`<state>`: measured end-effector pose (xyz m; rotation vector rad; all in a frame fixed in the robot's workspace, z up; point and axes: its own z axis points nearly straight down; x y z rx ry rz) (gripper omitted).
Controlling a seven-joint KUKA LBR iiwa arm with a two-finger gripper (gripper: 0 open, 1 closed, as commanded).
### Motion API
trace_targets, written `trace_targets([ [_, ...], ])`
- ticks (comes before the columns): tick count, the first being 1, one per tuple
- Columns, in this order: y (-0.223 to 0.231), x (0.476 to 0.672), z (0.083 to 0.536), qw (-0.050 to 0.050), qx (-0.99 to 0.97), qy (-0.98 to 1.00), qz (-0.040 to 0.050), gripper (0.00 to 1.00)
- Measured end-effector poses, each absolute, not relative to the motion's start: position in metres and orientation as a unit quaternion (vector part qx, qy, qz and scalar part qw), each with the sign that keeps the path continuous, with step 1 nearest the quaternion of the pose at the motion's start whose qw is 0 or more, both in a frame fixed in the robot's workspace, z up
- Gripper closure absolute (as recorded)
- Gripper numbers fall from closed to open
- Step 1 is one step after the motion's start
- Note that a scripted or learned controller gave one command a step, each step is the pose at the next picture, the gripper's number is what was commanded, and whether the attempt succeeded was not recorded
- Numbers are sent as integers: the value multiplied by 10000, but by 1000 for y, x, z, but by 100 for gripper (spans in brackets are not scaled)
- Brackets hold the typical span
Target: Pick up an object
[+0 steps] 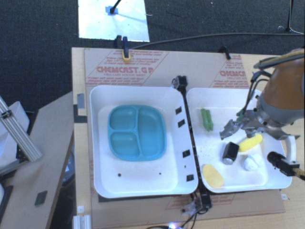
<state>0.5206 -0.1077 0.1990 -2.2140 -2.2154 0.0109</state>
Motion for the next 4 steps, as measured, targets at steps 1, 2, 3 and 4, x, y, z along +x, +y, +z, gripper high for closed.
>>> trace_targets([
  [1,-107,524,205,-3,-7058,-7084,-5,0],
  [2,-111,518,145,11,-7068,-7075,6,0],
  [3,-116,525,95,-190,-7078,-7061,-51,0],
  [4,-116,526,85,-11,-7069,-7073,-7,0],
])
